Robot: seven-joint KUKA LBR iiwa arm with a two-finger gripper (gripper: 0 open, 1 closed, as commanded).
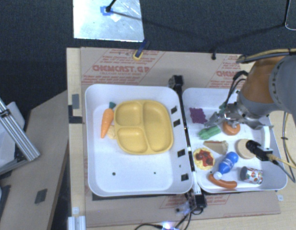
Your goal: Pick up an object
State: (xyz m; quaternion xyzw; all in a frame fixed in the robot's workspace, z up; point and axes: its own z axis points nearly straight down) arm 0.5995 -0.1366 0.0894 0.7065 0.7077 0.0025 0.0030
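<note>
I see two shallow white bins (97,143) on a tan cardboard-covered bench (119,66), dark carpet around, gripper (225,119) at three o'clock, grip state unclear.

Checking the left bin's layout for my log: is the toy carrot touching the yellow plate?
Touching. The camera view shows the carrot lying against the left rim of the yellow plate, with no white bin floor visible between them.

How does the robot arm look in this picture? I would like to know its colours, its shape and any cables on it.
The arm is thick and rounded, grey, with an orange band above the wrist. Dark cables run along it towards the metallic gripper. A yellowish cable passes over its top.
</note>
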